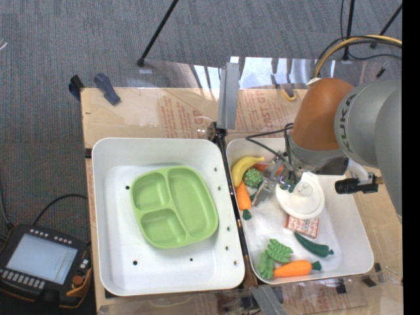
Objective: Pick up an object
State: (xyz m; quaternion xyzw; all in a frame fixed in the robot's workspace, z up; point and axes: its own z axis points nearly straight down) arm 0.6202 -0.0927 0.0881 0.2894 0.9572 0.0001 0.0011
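gripper fingers: too small and cluttered to read | arm: cut off at right edge | item beside jaws: possibly a toy, partly hidden

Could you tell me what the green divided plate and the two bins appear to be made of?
The green divided plate looks like molded plastic with a matte finish: uniform lime color, rounded compartment walls, soft sheen. The left bin and the right bin appear to be glossy white plastic, judging by smooth rolled rims and faint reflections, though coated metal cannot be ruled out.
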